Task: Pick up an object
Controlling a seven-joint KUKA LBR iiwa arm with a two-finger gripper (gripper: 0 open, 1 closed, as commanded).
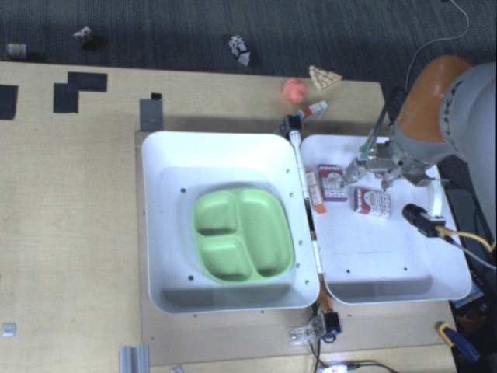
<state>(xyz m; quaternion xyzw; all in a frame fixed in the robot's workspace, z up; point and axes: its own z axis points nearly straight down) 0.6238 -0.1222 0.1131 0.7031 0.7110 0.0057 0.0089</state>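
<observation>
Packet (373, 202) lies just below the hand (378, 169).
Its long axis runs sideways in the right bin (388, 274); whether the hand is open, I cannot tell.

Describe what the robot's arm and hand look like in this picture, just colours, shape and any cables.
The arm is thick, rounded and light grey, with a broad orange band above the wrist. It ends in a small metallic hand of silver-grey parts, with thin dark cables running along the wrist down to it. I can't make out any markings.
</observation>
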